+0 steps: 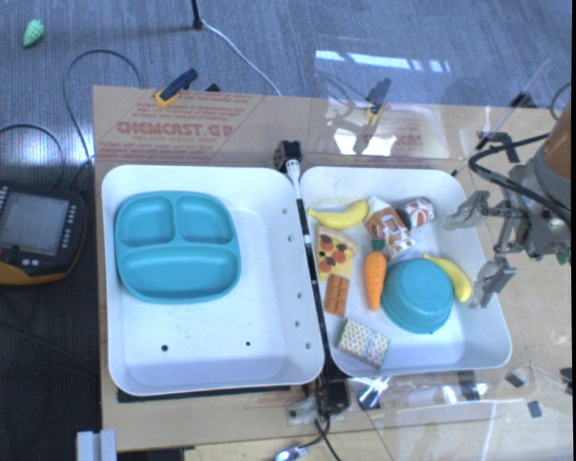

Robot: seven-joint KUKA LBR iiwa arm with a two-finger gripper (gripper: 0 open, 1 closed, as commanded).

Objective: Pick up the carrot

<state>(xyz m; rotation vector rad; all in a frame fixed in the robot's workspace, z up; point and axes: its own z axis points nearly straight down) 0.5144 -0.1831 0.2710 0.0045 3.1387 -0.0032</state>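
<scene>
In the right bin (480,349), nearest the camera, a small patterned block (364,342) lay just in front of the blue bowl (419,296). The carrot (374,274) stood touching the bowl's left side, pointing lengthwise, untouched. Left of the carrot lay a pizza slice (335,253) and a waffle-like piece (337,294). A banana (455,276) curled against the bowl's right side; behind the bowl sat another banana (341,216) and a small carton and can (399,221). The gripper (484,246) hung over the bin's right edge, right of the bowl, fingers spread wide with nothing between them. By my reckoning nothing of the pick was done: the arm had yet to cross over the bowl, descend and close on the carrot.
</scene>
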